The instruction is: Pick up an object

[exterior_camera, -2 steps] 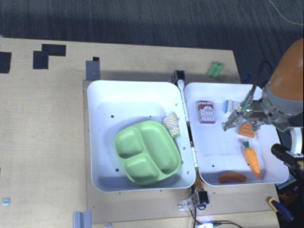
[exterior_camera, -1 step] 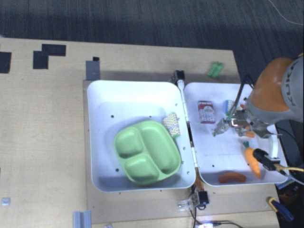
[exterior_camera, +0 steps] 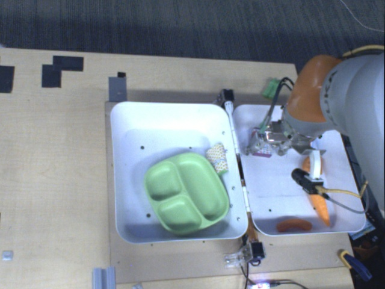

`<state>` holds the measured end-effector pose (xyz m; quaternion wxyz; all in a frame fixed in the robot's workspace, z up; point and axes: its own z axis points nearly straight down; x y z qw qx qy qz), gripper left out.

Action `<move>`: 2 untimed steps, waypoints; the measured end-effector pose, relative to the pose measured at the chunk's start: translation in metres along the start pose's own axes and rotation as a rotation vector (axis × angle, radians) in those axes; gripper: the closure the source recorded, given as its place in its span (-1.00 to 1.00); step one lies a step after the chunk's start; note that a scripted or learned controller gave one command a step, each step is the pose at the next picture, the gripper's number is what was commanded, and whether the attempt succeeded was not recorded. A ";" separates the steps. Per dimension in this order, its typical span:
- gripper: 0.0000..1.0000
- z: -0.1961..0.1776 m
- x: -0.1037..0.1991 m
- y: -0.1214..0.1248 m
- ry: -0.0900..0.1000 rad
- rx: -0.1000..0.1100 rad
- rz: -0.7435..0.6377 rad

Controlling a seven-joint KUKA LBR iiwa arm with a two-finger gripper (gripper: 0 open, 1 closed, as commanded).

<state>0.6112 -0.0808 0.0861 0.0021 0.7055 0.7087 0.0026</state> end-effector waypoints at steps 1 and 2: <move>1.00 -0.012 0.000 0.002 -0.001 -0.006 -0.001; 1.00 -0.099 0.062 -0.094 0.000 0.004 0.001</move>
